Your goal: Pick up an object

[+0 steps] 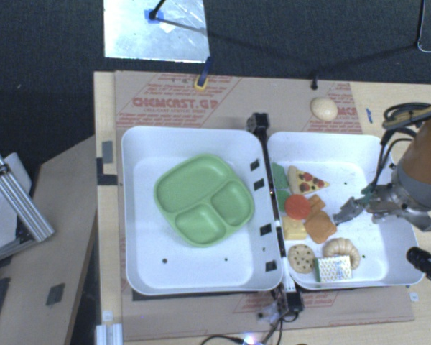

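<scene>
While you are watching the arm (420, 167) reaching in from the right, note that the gripper (345, 212) is hovering low over the right bin (388, 264), its dark tip sitting just beside the nugget (320, 227); you cannot tell from this angle whether it is open or closed, and nothing is showing as held. The toys are crowding the bin's left half: a pizza slice (305, 181) at the top, a tomato (297, 206) below it, a cheese block (295, 228) touching the tomato, then a cookie (300, 258), a croissant (343, 248) and a sponge-like block (333, 269) near the front wall. These are looking like light, hollow plastic play food, so you are probably dealing with stiff, slick shells that could be squirting out of a pinch rather than crushing. The nugget is looking like the nearest candidate; taking it across its narrow width seems wisest, though the cheese and tomato are pressing against its left side and leaving little room for a finger there. The croissant is offering a freer grasp, with open floor to its right. That right half of the bin is giving you room to approach and lift away, while the divider (269, 192) and front wall are hemming in the cookie and block. The left bin (140, 264) is holding a green tray (203, 200), well apart.
</scene>
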Robot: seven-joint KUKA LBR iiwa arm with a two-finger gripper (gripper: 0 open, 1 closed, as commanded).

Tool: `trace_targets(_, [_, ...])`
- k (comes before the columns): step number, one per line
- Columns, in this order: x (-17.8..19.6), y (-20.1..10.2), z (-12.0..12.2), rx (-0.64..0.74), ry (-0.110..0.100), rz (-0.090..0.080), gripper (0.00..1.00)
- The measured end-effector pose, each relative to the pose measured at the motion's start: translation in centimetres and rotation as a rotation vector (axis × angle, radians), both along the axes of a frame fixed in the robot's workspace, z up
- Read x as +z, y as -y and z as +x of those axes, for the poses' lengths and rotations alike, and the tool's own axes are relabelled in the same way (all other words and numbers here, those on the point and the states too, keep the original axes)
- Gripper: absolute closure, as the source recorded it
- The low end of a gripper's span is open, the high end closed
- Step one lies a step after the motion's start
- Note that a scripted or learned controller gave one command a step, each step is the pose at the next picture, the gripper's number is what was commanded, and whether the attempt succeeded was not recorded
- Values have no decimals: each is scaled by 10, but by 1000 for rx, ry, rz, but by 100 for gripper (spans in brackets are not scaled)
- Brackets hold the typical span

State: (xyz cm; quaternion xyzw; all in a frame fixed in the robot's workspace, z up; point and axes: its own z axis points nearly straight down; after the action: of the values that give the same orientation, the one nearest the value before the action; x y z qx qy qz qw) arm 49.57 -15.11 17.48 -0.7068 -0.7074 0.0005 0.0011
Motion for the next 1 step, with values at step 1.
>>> trace_targets(1, [-63, -3, -1, 0, -1, 1, 0])
